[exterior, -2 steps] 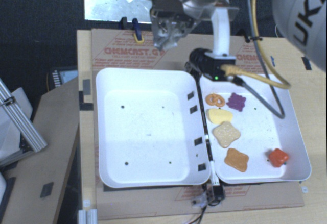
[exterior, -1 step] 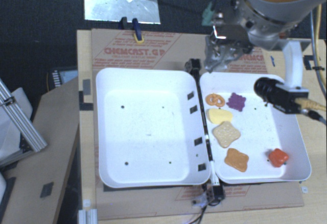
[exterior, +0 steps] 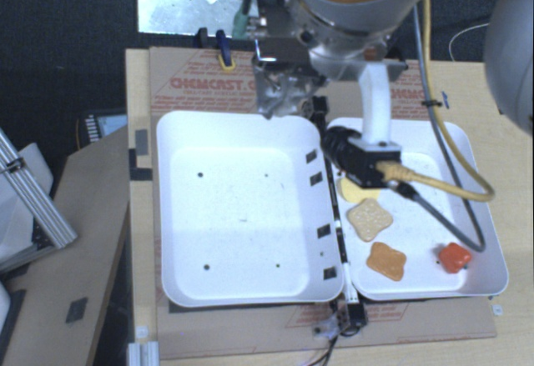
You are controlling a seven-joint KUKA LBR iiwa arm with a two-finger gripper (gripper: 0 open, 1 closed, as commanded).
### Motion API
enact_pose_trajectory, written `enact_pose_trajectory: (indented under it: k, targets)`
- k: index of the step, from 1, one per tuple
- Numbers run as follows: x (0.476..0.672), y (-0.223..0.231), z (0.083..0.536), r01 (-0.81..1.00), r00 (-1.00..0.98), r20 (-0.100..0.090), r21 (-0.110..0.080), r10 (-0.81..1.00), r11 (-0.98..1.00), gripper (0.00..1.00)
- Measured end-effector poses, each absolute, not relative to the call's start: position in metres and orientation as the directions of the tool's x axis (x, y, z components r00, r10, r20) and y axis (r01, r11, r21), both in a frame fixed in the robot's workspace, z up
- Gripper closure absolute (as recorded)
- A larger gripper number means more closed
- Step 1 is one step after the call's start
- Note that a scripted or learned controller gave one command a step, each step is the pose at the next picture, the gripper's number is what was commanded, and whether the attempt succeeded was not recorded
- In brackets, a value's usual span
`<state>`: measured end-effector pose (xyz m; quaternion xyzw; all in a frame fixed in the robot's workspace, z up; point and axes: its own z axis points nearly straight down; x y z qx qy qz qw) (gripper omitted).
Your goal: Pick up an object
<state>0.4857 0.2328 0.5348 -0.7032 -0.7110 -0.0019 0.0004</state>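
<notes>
Claw (exterior: 284, 99) up at the back rim of the left bin (exterior: 242, 214), a blur of metal. Open or closed? Impossible to tell from this angle, and nothing visibly in its grasp. Hanging over the wrong side, too, well apart from anything worth picking.

Across the divide, in the right bin (exterior: 417, 227), four candidates: a pale yellow piece (exterior: 349, 189), partly covered from above; a tan cracker-like piece (exterior: 369, 220) just in front of it; an orange-brown piece (exterior: 386, 260) nearer the front wall; a red-orange lump (exterior: 455, 257) off toward the front right corner.

Risks from here? Dropping straight down and closing on bare plastic, or clipping the rim. Swinging across low and catching the raised wall between the bins. Going for the flat pieces and skating over them, probably too thin for an easy pinch. Going for the yellow one and shoving the tan neighbour, nearly touching it. Safest bet, arguably: the red-orange lump, standing clear of the rest.
</notes>
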Motion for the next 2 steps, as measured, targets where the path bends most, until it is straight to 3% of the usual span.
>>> enact_pose_trajectory:
  k: [1,2]
  targets:
    - [0.526,0.233,0.235,1.000,0.000,-0.005,-0.012,1.000,0.000,1.00]
    - [0.516,0.146,0.233,1.000,0.006,-0.002,-0.003,1.000,-0.006,1.00]
